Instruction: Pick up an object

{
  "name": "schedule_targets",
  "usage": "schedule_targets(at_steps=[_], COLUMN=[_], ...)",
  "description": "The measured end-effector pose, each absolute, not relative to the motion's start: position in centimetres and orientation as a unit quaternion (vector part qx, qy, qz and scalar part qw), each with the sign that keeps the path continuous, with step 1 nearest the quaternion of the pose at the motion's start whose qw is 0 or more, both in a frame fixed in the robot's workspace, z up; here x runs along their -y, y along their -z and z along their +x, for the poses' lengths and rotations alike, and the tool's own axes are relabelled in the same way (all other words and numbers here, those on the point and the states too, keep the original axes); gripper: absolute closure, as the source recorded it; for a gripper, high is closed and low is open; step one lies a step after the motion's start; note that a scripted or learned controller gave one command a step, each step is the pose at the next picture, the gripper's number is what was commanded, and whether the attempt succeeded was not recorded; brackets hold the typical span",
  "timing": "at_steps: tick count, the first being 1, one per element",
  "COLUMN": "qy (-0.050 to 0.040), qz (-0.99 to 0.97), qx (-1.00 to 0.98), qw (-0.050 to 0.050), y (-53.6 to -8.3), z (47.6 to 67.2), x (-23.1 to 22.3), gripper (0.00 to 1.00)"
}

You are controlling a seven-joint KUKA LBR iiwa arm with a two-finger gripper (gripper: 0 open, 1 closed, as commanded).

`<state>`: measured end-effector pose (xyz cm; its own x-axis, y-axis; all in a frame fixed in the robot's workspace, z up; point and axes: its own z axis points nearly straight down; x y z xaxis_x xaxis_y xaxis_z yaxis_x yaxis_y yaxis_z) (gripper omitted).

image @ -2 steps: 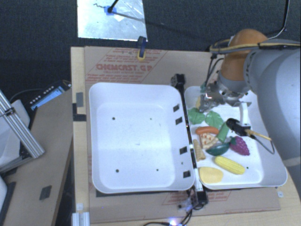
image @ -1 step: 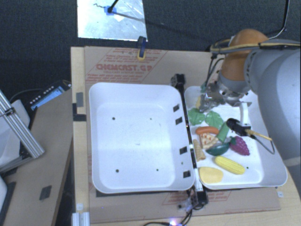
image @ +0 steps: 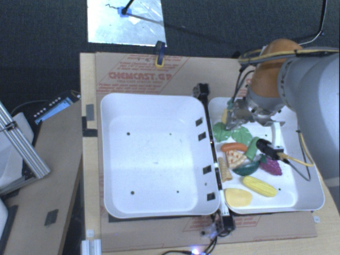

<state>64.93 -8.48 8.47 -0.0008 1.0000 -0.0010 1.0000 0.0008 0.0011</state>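
A dark carpeted floor (image: 42, 41) surrounds the bench (image: 53, 158), and a shiny square sheet (image: 126, 14) lies on the floor at the top. On the bench sits a flat cardboard sheet (image: 143, 70) with red lettering, held at its far edge by a yellow clamp (image: 159, 57). On the cardboard the left bin (image: 154, 102) shows only bare white floor with a few small dark dots, so its whole width out to the raised rim is free. A row of black clips (image: 204, 153) runs down the seam where its right rim meets the right bin (image: 308, 195).

In the right bin the toy food crowds the left half and the middle: green leaves (image: 234, 134) near the far left corner, an orange carrot-like piece (image: 234, 147), a pizza slice (image: 236, 157), a tan wafer-like stick (image: 224, 169) along the left wall, a dark green piece (image: 247, 168), purple grapes (image: 271, 167), a corn cob (image: 260, 186) and a pale yellow slice (image: 238, 197) close to the near rim. The right side and near right corner of this bin's floor are open.

The pincer (image: 232, 122) hangs over the far left part of the right bin, just above the green leaves; I cannot tell whether it is open or closed, or whether it has anything. The grey arm (image: 313, 100) comes in from the right, above the bin's far right side.
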Motion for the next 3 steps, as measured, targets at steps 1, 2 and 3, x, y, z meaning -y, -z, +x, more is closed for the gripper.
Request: schedule_targets(at_steps=[1, 2, 3], qy=[-0.0009, -0.0010, 0.0000], qz=[0.707, 0.706, 0.707], qx=[-0.708, -0.708, -0.708], qw=[0.001, 0.001, 0.001], y=[-8.51, -8.51, -8.47], z=[65.23, 65.36, 64.56], x=[8.59, 8.60, 8.77], gripper=[1.00, 1.00, 1.00])
